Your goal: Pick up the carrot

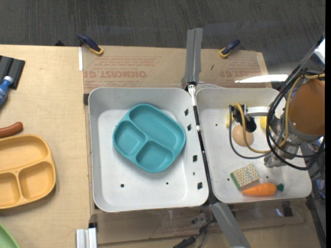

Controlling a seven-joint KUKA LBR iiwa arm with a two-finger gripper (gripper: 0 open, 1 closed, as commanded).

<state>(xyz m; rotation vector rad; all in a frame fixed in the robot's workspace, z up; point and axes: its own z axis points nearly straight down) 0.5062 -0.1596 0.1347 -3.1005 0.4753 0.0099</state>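
My fingers point(272, 161) hang over the right bin point(217, 159), half hidden by loops of cable, and I cannot tell whether they are wide or narrow. The carrot point(260, 190) lies apart from them, just toward the bin's front wall and lengthwise along that rim, its green tip toward the right corner. A small patterned box point(244, 175) sits just beside the carrot's other end, to the left of my fingers. Further left and back rests a beige egg-shaped thing point(241, 135). Bare floor runs from there to the divider. Beyond it, the left bin point(108, 180) holds a teal divided plate point(150, 137).
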